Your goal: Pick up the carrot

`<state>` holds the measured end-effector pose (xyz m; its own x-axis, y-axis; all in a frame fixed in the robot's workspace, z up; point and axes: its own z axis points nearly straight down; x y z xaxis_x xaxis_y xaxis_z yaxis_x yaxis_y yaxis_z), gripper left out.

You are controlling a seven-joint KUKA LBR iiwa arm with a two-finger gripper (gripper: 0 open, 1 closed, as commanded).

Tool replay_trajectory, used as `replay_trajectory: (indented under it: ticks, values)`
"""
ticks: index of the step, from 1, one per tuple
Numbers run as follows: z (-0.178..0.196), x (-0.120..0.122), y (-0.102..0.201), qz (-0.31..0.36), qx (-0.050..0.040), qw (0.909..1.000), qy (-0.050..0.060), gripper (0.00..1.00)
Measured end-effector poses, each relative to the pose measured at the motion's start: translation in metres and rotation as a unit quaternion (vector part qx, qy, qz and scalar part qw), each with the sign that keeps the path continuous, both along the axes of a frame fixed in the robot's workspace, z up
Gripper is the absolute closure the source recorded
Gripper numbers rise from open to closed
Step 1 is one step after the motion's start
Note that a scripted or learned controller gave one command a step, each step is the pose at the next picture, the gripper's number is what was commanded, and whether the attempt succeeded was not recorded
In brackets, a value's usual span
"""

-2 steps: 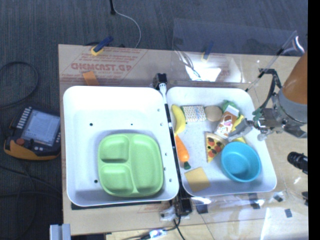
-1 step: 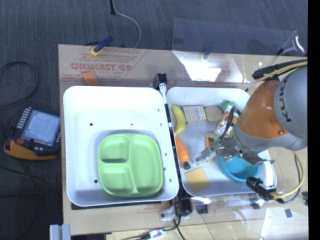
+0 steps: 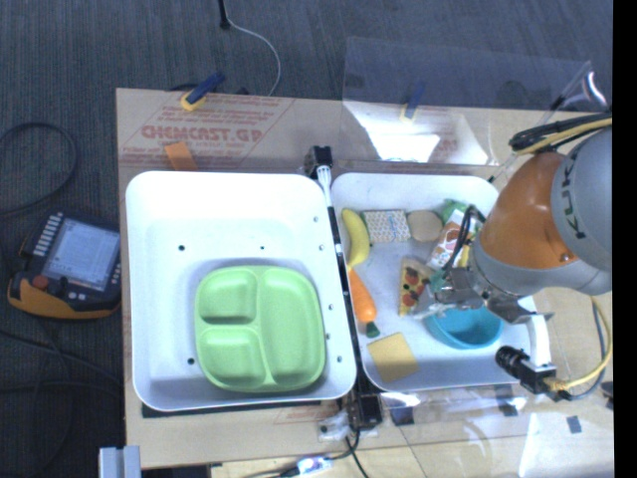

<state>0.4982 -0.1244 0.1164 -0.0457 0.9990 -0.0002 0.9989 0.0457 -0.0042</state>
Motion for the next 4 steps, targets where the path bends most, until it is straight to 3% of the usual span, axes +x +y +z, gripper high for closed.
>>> replay_trajectory:
  ticks: [1, 2, 3, 4]
  values:
    - [-0.001, 0.0, 0.001, 0.0, 0.0004, 1.0, 0.001, 0.0]
    - [-0.025, 0.055, 0.005, -0.146, -0.0018, 0.9893, -0.008, 0.0]
    - [-0.025, 0.068, 0.025, -0.178, -0.004, 0.984, -0.009, 0.0]
    - [-0.025, 0.048, 0.027, -0.37, -0.0005, 0.929, -0.011, 0.0]
